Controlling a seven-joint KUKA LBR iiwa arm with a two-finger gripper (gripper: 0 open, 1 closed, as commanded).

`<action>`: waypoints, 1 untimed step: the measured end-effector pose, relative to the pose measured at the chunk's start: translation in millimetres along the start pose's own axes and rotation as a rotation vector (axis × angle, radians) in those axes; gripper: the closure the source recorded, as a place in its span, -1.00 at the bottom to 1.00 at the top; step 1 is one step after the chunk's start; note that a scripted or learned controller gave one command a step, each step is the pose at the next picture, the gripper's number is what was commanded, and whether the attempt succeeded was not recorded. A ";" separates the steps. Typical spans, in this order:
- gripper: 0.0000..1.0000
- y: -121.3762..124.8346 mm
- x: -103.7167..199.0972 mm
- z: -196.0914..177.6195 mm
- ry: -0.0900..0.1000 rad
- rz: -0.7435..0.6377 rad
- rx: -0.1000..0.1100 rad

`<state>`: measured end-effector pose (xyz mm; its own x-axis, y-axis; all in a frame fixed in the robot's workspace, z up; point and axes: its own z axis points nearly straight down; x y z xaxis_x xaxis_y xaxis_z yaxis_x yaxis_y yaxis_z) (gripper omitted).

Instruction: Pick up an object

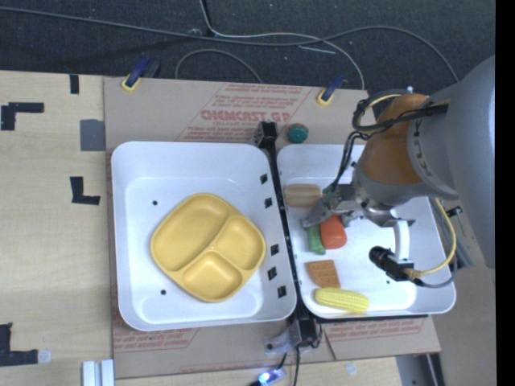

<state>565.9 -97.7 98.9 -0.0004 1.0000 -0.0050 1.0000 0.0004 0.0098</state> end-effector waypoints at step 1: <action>1.00 1.6 -7.8 -44.7 0.005 0.000 0.010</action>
<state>567.1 -105.3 143.7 -0.0003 1.0000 -0.0002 1.0000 0.0003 0.0001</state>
